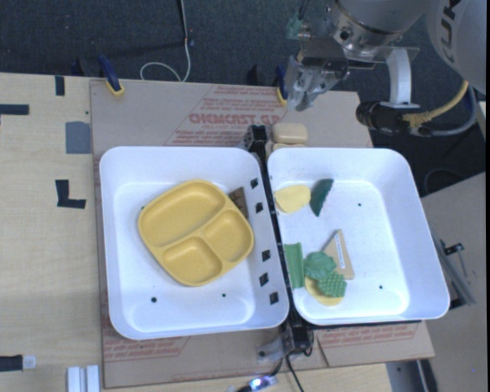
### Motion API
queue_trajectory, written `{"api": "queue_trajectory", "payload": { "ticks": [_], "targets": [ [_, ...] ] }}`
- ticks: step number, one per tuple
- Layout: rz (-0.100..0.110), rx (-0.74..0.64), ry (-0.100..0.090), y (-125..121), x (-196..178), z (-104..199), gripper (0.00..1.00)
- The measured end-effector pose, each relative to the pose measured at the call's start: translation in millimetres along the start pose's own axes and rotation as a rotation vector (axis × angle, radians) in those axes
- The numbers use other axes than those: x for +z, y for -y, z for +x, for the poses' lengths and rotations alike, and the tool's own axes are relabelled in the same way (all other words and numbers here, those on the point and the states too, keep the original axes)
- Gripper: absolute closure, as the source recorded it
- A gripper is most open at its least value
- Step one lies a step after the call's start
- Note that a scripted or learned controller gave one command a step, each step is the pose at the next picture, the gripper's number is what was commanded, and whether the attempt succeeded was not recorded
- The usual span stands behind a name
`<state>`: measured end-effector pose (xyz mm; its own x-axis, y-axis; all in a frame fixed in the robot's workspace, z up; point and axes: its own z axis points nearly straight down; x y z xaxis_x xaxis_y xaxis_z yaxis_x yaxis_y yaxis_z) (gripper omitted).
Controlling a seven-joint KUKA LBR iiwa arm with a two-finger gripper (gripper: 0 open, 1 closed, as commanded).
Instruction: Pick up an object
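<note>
**Nowhere near a grasp yet: gripper hangs behind the bins**

Overhead, the gripper point(312, 88) hovers past the far edge of the two bins, over the brown cardboard sheet point(220, 117). Nothing is seen in it, and from this angle I cannot tell whether it is spread or closed.

The things to pick lie mostly in the right bin point(392, 219): a pale yellow disc point(292, 198) touching a dark green piece point(321, 194) near the back, and a cluster toward the front made of a green strip point(294, 265), a green leafy lump point(320, 265), a tan wedge point(341, 254) and a yellow piece point(327, 293) underneath. A yellow divided plate point(196, 231) sits alone in the left bin point(118, 243). A beige block point(290, 133) rests outside the bins, nearly under the gripper.

Risks, as I judge them:
- A descent from this spot would land on the block or the bin rim, not among the toys.
- The front cluster overlaps, so a closing grip could catch two pieces or push them apart.
- The disc and strip look flat and may slip out.
- The plate seems too wide to pinch except at its rim.
</note>
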<state>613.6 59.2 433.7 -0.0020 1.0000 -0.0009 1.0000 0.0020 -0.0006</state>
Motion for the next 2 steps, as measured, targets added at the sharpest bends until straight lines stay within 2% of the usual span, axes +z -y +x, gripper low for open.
{"api": "queue_trajectory", "payload": {
  "ticks": [2],
  "targets": [
    [0.001,-0.001,0.001,-0.4,-19.4,0.5,1.00]
  ]
}}
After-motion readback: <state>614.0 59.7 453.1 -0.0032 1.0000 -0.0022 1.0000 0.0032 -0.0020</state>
